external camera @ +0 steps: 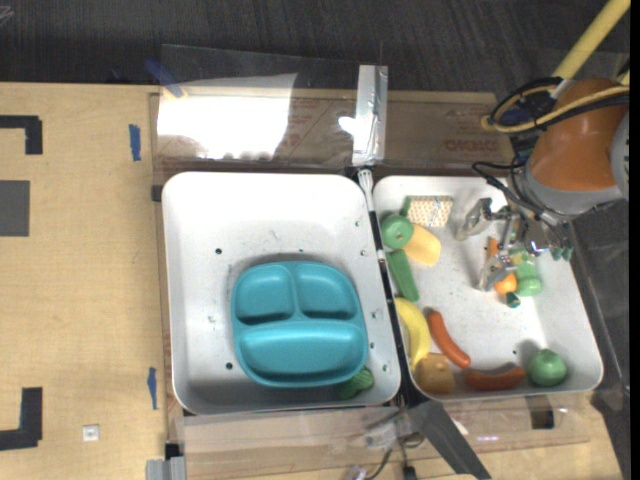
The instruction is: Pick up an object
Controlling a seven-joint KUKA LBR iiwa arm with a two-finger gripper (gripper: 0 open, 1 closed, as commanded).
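White shallow plastic bins sit side by side: left bin [190, 208], right bin [585, 353]. Left bin holds a teal three-compartment plastic tray [297, 320], low centre; a small dark green piece [355, 381] pokes out at the tray's 5 o'clock corner.

Right bin, toy food scattered. Green round apple-like piece [396, 232] at 10 o'clock, touching a pale yellow rounded piece [424, 247] just at its 4 o'clock. Cream ridged corn-like piece [430, 210] at their 12 o'clock. Long dark green cucumber shape [403, 274] runs along the left wall. Yellow banana [414, 328] below it, at 7 o'clock. Orange-red sausage shape [449, 339] lies diagonal just beside the banana. Brown round potato-like piece [434, 372] at 7 o'clock near the front wall. Dark red sausage [494, 377] at 5 o'clock, next to a green ball [547, 367].

Grey arm with orange band [575, 153] enters at 2 o'clock. Metal two-finger gripper [510, 258] is down in the right bin at 3 o'clock, over a small orange-and-green cluster [518, 286]. Finger spread: cannot tell. Any grasp: cannot tell, too cluttered.
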